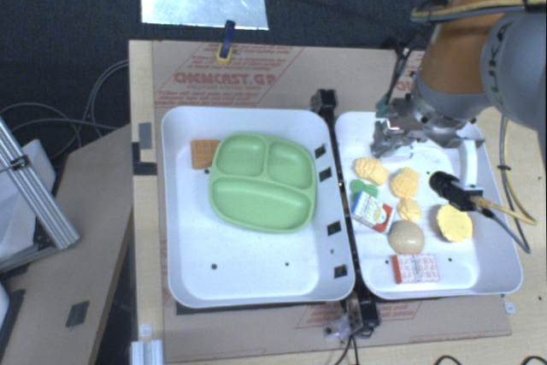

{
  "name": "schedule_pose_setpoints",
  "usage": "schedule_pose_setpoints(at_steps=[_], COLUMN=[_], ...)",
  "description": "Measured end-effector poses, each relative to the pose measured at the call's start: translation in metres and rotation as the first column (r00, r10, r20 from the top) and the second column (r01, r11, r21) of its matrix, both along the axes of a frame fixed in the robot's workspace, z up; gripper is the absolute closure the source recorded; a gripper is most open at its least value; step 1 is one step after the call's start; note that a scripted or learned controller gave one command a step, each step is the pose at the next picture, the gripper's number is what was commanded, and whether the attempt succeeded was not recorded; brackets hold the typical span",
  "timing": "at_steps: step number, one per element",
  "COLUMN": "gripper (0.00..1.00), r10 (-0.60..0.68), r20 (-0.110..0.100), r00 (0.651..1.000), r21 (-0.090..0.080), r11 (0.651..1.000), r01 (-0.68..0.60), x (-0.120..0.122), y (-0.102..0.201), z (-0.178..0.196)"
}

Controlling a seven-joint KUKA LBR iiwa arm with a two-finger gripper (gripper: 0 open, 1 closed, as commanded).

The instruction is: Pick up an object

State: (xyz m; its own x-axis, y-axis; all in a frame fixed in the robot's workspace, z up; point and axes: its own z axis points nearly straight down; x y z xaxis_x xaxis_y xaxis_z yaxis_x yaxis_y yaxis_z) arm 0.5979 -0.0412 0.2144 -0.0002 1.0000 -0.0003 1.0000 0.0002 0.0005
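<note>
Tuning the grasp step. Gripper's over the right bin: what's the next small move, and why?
Probably a short shift toward the camera and down onto the yellow ridged piece. The gripper hangs over the far left corner of the right bin, and that piece is the nearest item to it, with bare floor on its far side.

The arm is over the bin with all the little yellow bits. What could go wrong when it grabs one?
The gripper hangs near the back rim of the right bin, so it might bump that wall coming down. The yellow pieces, small carton and tan ball lie crowded together, so it may shove neighbours or close on nothing.
</note>
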Motion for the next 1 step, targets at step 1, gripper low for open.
schedule_pose_setpoints(at_steps=[1], gripper=[1.00], r10=[0.000], r20=[0.003], r00=[1.000], r21=[0.001], r11=[1.000], r01=[0.000], x=[-0.0035], y=[-0.0005], z=[0.0203])
